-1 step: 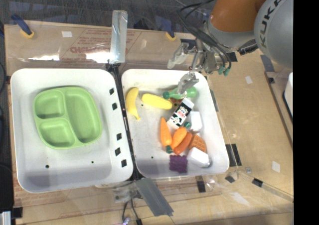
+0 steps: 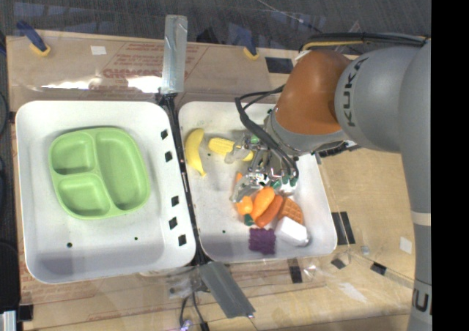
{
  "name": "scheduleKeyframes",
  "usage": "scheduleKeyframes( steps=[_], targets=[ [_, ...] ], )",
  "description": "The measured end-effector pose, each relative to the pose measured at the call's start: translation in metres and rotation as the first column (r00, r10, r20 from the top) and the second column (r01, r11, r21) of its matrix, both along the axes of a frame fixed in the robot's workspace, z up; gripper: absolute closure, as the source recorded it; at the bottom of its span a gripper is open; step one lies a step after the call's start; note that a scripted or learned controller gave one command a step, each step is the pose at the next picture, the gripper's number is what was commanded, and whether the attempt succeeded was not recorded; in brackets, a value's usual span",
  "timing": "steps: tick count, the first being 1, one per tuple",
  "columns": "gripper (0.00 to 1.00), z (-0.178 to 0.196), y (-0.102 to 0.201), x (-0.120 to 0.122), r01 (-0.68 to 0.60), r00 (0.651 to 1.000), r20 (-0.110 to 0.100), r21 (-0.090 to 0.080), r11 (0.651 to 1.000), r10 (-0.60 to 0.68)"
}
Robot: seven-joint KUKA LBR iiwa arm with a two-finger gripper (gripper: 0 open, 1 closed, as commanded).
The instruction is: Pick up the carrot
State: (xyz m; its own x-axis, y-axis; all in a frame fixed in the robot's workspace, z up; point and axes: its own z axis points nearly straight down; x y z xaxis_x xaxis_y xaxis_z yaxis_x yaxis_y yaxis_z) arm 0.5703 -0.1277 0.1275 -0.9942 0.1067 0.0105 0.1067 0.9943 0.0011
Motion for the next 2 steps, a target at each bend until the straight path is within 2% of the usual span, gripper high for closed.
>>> scheduleKeyframes(
  steps=[1, 2],
  targets=[
    [0.00, -0.037, -0.018, -0.036, 0.001, 1.000, 0.007, -0.002, 1.000, -0.001],
    [0.00, -0.037, 0.031, -0.071, 0.117, 0.993, 0.006, 0.000, 0.993, -0.117]
  ],
)
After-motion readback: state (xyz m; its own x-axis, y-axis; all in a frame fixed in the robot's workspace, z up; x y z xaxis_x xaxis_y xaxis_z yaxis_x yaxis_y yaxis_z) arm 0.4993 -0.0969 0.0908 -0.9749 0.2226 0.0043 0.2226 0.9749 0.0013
